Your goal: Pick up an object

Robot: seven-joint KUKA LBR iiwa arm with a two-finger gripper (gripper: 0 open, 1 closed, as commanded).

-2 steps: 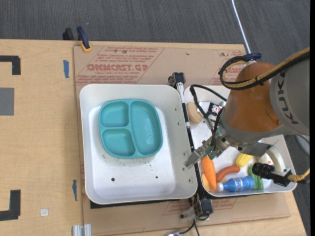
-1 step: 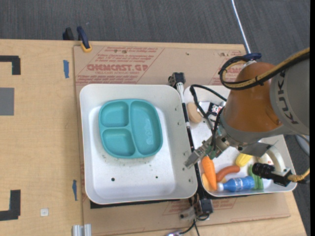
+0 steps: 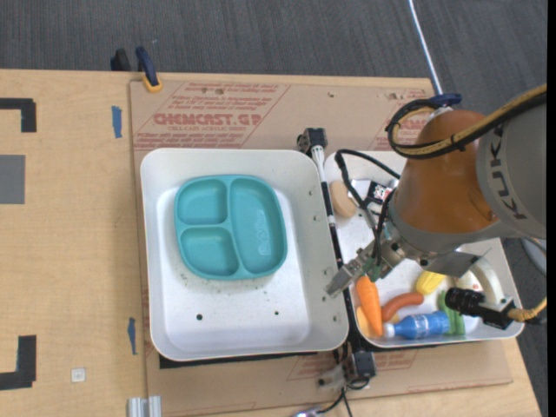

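My gripper hangs low over the left part of the right bin, just above the top end of an orange carrot. Nothing shows between its fingers, and the arm's orange band covers the bin's middle. Beside the carrot lie a red sausage-shaped piece, a blue and white bottle, a yellow piece and a dark green piece. A tan egg-shaped thing rests at the bin's far left corner.
The left bin holds a teal three-compartment plate. A black rail runs between the two bins. A white rounded object sits at the right bin's right side. Both bins rest on a cardboard sheet.
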